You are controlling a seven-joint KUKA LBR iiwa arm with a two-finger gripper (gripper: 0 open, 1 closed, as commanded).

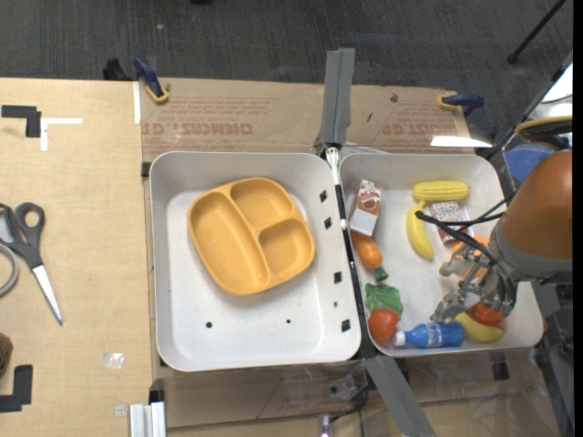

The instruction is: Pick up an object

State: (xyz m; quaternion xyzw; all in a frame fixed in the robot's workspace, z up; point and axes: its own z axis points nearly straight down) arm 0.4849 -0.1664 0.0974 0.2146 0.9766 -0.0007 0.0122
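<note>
Locate the gripper [465, 289] low in the right bin [401, 167], near that bin's front right corner. The arm [547, 217] enters from the right, its orange band covering part of the bin's right wall. You cannot tell whether the jaws are spread or pressed together: the wrist hardware and cabling blur together at this angle, and no object can be confirmed between them.

Note the objects closest to the jaws. A blue bottle [435, 336] lies on its side just in front of them, along the bin's front wall. A yellow item [483, 330] and a red item [489, 313] sit just beside the jaws on the right, partly covered by the gripper; their identity is hard to make out. A banana [418, 235] lies near, behind and to the left, with a corn cob [441, 190] further back and a small printed packet [446, 212] between them.

Along the bin's left side, observe a red-and-white carton [366, 208], an orange item [369, 252], a green item [383, 297] and a red tomato-like item [383, 325].

The left bin [182, 317] holds a yellow divided plate [251, 235]. Scissors [35, 253] lie on the tabletop [73, 180] at far left, cut off by the frame edge.
</note>
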